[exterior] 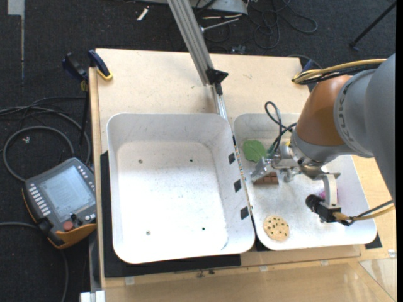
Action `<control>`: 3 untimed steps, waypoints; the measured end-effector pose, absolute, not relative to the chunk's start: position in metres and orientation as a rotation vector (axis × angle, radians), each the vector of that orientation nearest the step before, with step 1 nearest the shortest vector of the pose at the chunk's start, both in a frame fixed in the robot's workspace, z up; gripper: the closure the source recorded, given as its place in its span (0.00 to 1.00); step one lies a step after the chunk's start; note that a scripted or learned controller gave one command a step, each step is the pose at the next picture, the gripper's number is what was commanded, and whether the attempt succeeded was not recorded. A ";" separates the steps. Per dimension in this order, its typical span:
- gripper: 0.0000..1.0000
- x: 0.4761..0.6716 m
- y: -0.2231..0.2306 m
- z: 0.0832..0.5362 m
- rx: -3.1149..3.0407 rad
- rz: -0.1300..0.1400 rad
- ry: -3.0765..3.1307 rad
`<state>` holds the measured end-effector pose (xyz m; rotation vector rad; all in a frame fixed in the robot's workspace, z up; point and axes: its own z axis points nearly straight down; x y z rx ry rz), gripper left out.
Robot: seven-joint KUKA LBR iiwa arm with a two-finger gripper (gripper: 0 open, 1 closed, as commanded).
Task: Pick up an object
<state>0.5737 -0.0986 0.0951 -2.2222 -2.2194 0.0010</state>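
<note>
The arm [340,115], grey with an orange band, reaches in from the right over the right bin [359,231], its wrist bent down toward the bin floor. The gripper [267,172] sits low in the bin's left half, close to the wall shared with the left bin [126,131]. Whether the fingers are open or closed cannot be told; the metal parts blur together at this slant. A small brown block [271,180] lies right at the gripper's tip, touching or just under it, but it cannot be seen to sit between the fingers. A green leaf-like piece [254,150] lies just above the gripper, nearer the bin's back left corner. A round cookie [276,228] with dark specks rests near the front rim, well apart from the gripper. A pink piece [323,195] shows beside a black fitting on the arm, at the right of the bin floor. Both bins stand on the tabletop [157,80].
</note>
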 end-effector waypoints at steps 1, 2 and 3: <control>1.00 0.574 -0.098 0.105 -2.223 -0.002 -2.220; 1.00 0.577 -0.094 0.149 -2.220 -0.004 -2.227; 1.00 0.572 -0.093 0.210 -2.222 -0.006 -2.228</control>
